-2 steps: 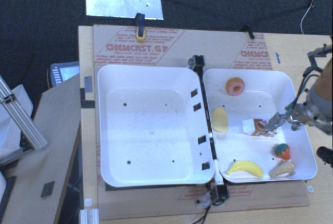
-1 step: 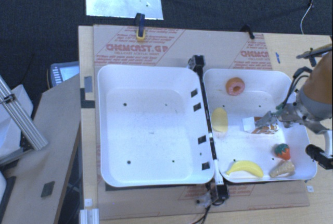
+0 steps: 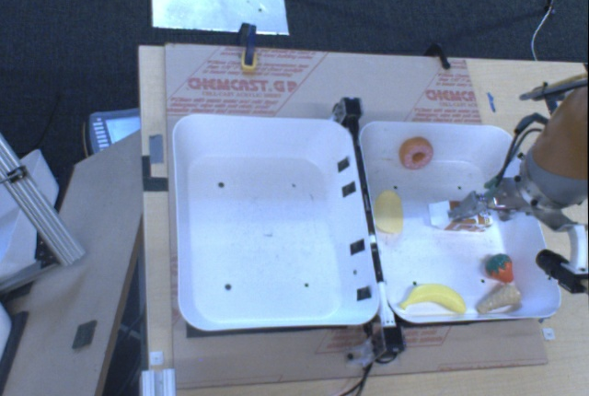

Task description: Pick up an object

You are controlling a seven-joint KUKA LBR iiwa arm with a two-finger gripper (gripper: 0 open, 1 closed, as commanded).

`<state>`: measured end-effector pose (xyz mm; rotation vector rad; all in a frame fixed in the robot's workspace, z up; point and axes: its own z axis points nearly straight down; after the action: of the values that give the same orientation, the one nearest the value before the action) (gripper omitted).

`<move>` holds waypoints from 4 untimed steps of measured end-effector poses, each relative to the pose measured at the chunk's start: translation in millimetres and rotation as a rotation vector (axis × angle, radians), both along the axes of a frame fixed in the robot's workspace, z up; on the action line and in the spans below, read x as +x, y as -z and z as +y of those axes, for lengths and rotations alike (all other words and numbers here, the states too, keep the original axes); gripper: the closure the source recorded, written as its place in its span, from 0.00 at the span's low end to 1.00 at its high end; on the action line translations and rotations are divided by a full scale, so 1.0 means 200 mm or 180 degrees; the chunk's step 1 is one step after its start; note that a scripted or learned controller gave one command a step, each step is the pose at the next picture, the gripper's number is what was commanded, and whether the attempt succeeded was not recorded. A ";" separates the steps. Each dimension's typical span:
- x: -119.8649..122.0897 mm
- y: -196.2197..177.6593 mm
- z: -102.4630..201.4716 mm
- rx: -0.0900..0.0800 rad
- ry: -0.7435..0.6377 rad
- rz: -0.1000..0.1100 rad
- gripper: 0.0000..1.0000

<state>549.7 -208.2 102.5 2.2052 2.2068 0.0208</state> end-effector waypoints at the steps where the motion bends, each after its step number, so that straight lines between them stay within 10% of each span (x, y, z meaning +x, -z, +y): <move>1: 0.38 0.02 0.00 -0.0001 -0.0025 0.0011 0.00; 2: 0.61 0.02 0.00 0.0003 -0.0017 0.0034 0.00; 3: 0.63 -0.06 -0.01 -0.0030 -0.0026 -0.0041 1.00; 4: 0.63 0.00 0.18 -0.0027 -0.0018 0.0001 1.00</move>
<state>674.9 -171.5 101.9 2.1949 2.2090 0.0115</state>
